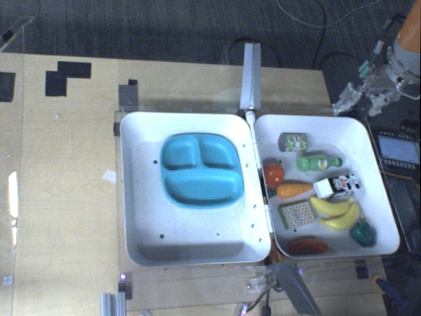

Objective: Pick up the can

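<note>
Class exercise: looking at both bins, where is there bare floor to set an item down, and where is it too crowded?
Free: the left bin floor around the blue divided tray, widest along its near edge below the tray, and the right bin's far right corner beyond the can and green bottle. Crowded: the right bin's middle and near half, around the bananas and carrot.

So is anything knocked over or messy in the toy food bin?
Nothing looks spilled or broken. The can lies on its side near the back of the right bin, and so does the green bottle. The other toy foods sit jumbled close together, with the bananas touching the small carton. The blue tray sits neatly.
</note>
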Controlling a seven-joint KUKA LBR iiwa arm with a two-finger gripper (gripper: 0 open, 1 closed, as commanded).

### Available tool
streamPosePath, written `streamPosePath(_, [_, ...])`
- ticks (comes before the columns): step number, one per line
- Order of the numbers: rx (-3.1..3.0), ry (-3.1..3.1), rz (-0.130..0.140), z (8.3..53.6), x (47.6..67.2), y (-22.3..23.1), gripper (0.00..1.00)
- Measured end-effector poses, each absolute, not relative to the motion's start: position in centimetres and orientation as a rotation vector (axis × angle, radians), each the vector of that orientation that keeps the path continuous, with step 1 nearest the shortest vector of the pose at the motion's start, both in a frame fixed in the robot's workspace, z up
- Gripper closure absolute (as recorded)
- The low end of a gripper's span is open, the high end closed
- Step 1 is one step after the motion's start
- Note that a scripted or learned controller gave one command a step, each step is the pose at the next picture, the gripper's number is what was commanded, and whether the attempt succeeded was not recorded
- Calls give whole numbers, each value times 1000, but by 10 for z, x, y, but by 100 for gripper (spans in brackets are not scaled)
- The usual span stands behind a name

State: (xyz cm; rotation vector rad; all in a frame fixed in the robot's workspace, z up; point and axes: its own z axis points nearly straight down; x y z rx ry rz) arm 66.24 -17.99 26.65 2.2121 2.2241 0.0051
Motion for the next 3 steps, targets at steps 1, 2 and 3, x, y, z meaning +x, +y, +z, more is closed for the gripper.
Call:
streamPosePath(1, [2151, 2284, 5, 168, 670, -164, 0])
streamPosePath(2, [1837, 2540, 7, 162, 671, -146, 0])
streamPosePath(3, [1766, 2589, 7, 109, 671, -109, 0])
